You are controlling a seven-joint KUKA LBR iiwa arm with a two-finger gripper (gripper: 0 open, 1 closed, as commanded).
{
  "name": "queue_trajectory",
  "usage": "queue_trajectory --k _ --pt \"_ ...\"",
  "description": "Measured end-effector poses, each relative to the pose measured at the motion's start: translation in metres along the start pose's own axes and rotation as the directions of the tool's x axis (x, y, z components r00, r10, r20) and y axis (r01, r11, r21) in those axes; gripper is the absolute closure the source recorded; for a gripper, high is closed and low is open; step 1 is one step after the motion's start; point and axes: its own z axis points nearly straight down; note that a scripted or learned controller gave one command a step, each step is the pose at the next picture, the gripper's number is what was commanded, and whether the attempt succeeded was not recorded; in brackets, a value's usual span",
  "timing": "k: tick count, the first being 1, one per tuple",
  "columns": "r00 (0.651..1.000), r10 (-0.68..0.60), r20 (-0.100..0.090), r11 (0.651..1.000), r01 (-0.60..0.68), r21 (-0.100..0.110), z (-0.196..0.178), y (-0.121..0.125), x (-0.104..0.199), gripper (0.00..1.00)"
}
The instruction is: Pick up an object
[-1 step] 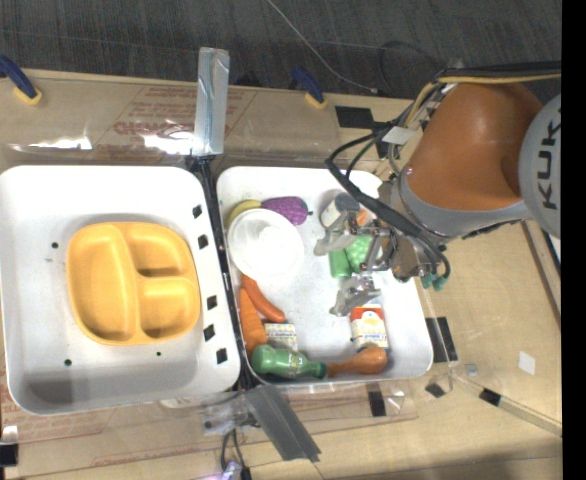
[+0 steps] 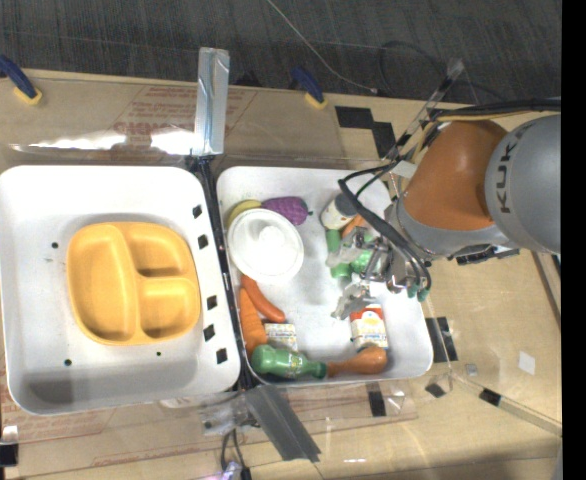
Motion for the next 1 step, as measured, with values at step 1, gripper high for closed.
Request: queue_trajectory --k 1 --pt "1.000 0.027 0.013 1.000 -0.027 0.002 0.0372 -0.0028 -0.0349 0.00"
